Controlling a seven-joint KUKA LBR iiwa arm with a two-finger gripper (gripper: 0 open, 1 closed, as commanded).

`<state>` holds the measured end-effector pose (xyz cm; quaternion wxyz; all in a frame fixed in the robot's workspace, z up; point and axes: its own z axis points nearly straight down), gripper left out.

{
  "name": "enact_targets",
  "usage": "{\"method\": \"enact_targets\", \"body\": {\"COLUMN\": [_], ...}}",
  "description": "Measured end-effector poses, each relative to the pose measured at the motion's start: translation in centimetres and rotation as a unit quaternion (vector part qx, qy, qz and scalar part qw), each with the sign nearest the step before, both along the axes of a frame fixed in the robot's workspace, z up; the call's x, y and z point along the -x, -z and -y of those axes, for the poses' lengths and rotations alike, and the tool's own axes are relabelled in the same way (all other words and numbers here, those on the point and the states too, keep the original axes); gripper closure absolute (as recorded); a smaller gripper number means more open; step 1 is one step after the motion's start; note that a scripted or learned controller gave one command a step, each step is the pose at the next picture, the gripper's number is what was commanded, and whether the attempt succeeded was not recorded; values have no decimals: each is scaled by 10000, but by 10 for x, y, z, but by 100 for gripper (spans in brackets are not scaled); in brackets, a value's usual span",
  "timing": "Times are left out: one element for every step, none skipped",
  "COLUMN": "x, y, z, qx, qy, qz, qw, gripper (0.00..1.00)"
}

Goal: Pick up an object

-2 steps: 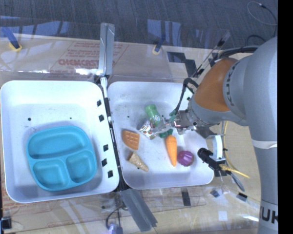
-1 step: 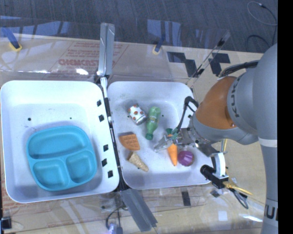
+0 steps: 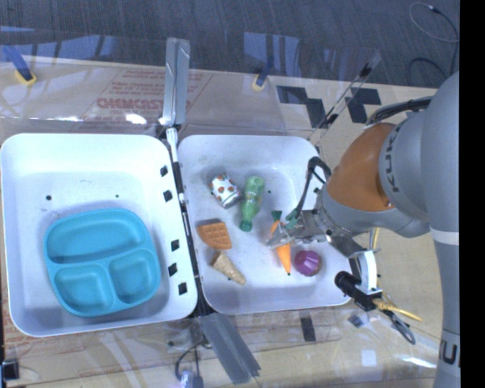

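The arm reaches into the right bin (image 3: 226, 293), and its tool (image 3: 289, 231) sits low over a tight cluster at the bin's right side: an orange carrot-shaped toy (image 3: 284, 256), a purple round toy (image 3: 307, 263) just beside it, and a smaller orange piece (image 3: 273, 229) at the tool's left. The tool's tip is a dark tangle against the arm's body, so whether it is spread or closed, or has anything between its tips, cannot be told here. The likeliest target is the carrot, which lies just below the tool and touches or nearly touches the purple toy.

To do the pick well, the tool should straddle the carrot across its narrow width, away from the purple neighbour, and go deep enough to close on the thick end, not the taper. Elsewhere in the bin lie a green bottle (image 3: 251, 200), a red-and-white can (image 3: 223, 188), a waffle-like square (image 3: 215, 234) and a cone (image 3: 229, 268), all well apart. The left bin (image 3: 24, 168) holds a blue divided tray (image 3: 101, 261).
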<state>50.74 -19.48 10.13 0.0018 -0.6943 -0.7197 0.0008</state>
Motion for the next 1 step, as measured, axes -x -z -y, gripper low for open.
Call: {"method": "enact_targets", "body": {"x": [-74], "y": [-127], "z": [-35], "qx": [7], "qy": [2060], "qz": [2], "qw": [9786], "gripper": [100]}}
